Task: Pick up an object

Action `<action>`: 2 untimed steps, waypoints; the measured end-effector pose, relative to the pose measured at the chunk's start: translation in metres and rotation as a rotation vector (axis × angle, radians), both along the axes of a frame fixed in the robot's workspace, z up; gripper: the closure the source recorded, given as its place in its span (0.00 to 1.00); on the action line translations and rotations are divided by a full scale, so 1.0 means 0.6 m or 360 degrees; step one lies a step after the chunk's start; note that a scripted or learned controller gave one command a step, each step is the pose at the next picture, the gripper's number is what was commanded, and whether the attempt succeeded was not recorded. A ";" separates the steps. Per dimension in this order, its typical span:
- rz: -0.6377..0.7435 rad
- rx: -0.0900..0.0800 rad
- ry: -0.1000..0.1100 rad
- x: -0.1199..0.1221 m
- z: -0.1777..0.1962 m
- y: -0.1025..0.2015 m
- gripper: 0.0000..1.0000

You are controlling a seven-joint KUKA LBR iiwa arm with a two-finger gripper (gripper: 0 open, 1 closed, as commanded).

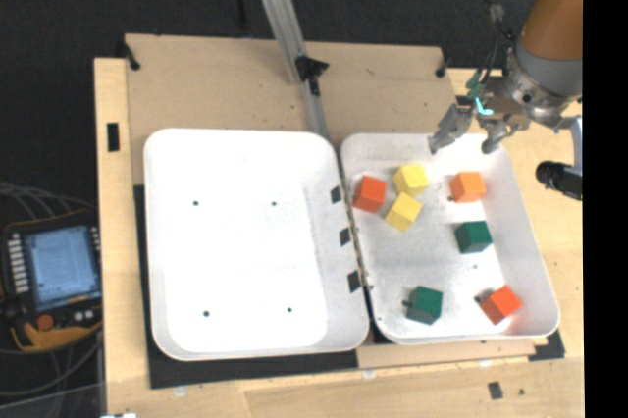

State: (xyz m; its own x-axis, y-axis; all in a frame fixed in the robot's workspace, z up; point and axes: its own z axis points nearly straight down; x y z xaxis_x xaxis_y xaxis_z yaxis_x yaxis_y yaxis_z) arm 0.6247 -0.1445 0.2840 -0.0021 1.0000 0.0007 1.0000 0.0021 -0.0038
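Approach step, nothing gripped yet. Gripper [462, 135] poised at far rim of right bin [530, 254], jaws spread apart and bare. Nearest below jaws: orange block [468, 186]; yellow blocks [408, 194] just left of it. Next move calls for descent astride one block. Green blocks [447, 271] and red blocks [500, 304] farther off. Left bin [157, 239] beyond

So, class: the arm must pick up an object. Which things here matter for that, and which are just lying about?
For the job:
gripper
red blocks
yellow blocks
orange block
green blocks
right bin

Lying about:
left bin
handheld screen
metal pole
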 end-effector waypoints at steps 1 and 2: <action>0.0002 -0.0002 -0.0007 0.001 0.005 0.000 0.00; -0.0005 -0.0005 0.0001 0.008 -0.096 -0.010 0.00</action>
State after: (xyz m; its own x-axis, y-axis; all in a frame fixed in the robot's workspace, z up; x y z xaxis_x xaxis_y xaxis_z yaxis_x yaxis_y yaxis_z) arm 0.6295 -0.1508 0.2262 0.0010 1.0000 -0.0023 1.0000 -0.0011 -0.0044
